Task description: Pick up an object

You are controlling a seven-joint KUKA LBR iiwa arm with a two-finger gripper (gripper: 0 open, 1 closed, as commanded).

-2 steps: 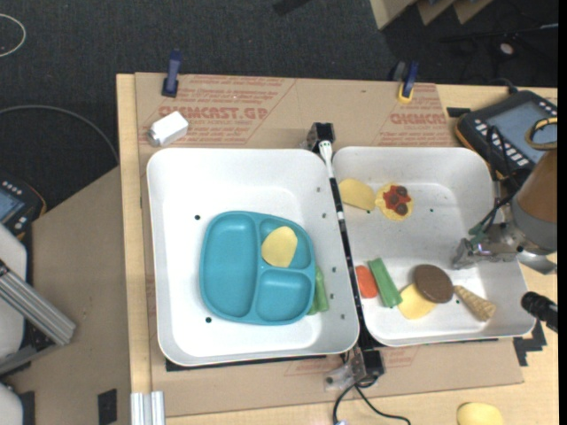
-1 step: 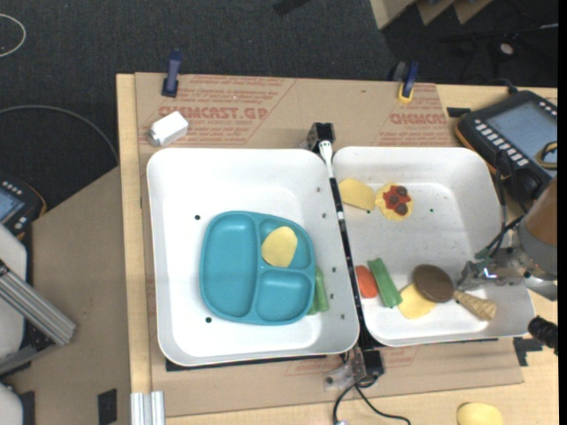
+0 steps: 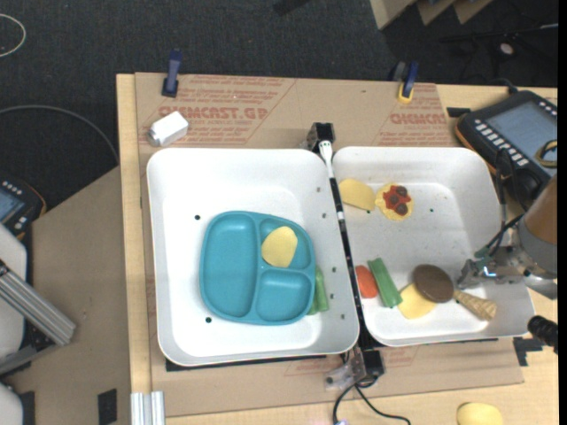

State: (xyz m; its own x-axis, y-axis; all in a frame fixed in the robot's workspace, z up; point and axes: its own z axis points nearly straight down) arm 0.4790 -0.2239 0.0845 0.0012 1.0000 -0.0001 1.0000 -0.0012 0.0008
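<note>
While the cardboard-topped bench (image 3: 266, 104) spans most of the view, two white bins sit side by side on it, their inner rims touching along a black clamp strip. Within the left bin (image 3: 177, 184) lies a teal divided plate (image 3: 239, 268), its long axis running near to far; a pale yellow piece (image 3: 280, 246) rests in its far right compartment, and a thin green strip (image 3: 320, 292) lies against the plate's right edge.

Across in the right bin (image 3: 443, 175), the toy food is scattered. A yellow slice (image 3: 357, 194) lies at the far left of that bin, just beside a small round piece with red topping (image 3: 396, 200). Toward the near side, an orange piece (image 3: 364, 282) and a green stick (image 3: 384, 282) lie side by side, the stick's long axis slanting from far left to near right. Just right of them a brown disc (image 3: 433, 282) overlaps a yellow piece (image 3: 415, 303). A tan cone-like piece (image 3: 477, 305) lies beside the disc, its long axis slanting from far left to near right, the narrower end toward the disc.

Reaching in from the right, the grey arm (image 3: 542, 228) comes down over the right bin's right side. Its gripper (image 3: 478, 271) sits low by the brown disc and just far of the cone; whether it is apart or together cannot be told, and nothing is seen held.

A small white block (image 3: 168, 128) rests on the bench far left of the bins, and a dark pendant (image 3: 509, 135) lies at the far right.
</note>
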